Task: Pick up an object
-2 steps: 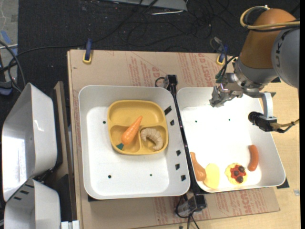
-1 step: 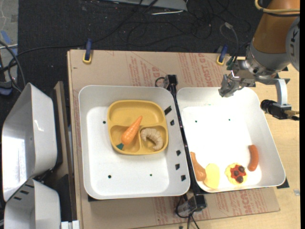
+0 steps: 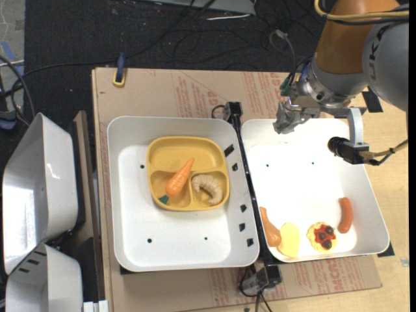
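Observation:
My gripper (image 3: 285,123) hangs over the back left corner of the right bin (image 3: 305,181), with nothing visible between its fingers. At that bin's front lie an orange piece (image 3: 269,228), a pale yellow piece (image 3: 290,238), a small pizza-like toy with red and dark toppings (image 3: 323,235) and a red sausage (image 3: 345,214). All of them lie well in front of the gripper. In the left bin (image 3: 130,194) a yellow divided plate (image 3: 156,153) holds a carrot (image 3: 180,177) and a pale shrimp (image 3: 208,188).
A white tub (image 3: 39,174) stands off the bench at the left. Cables run across the dark floor behind the bench. A black clamp (image 3: 234,111) sits where the two bins meet at the back. A small black device (image 3: 344,148) hangs by the arm over the right bin.

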